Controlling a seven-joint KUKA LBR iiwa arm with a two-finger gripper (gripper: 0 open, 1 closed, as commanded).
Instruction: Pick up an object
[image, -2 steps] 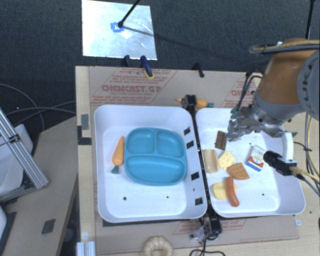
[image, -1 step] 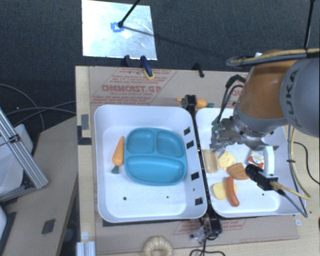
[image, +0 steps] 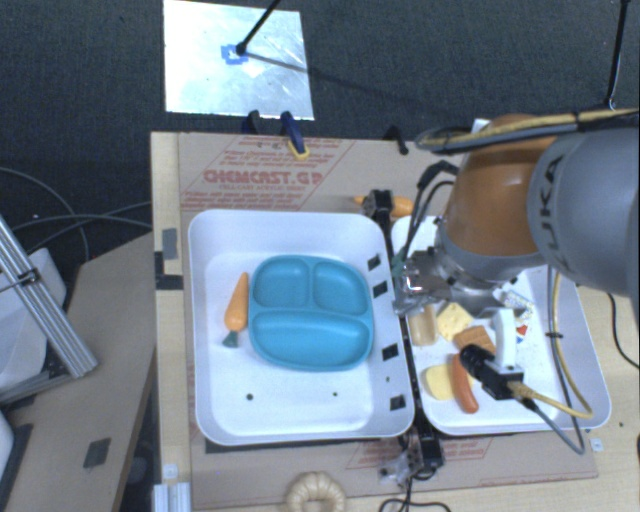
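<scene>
Robot arm (image: 520, 200), grey and orange, looms closest to the lens over the right-hand bin (image: 590, 385).
Its gripper (image: 418, 285) sits at that bin's left wall; I cannot tell whether it is parted or closed. My likeliest target, a sausage (image: 464, 384), lies below and slightly right of the gripper, its long axis running up-and-down, beside a yellow food piece (image: 438, 380).

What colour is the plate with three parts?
Light blue: the divided plate in the left bin, seen in the camera view.
</scene>
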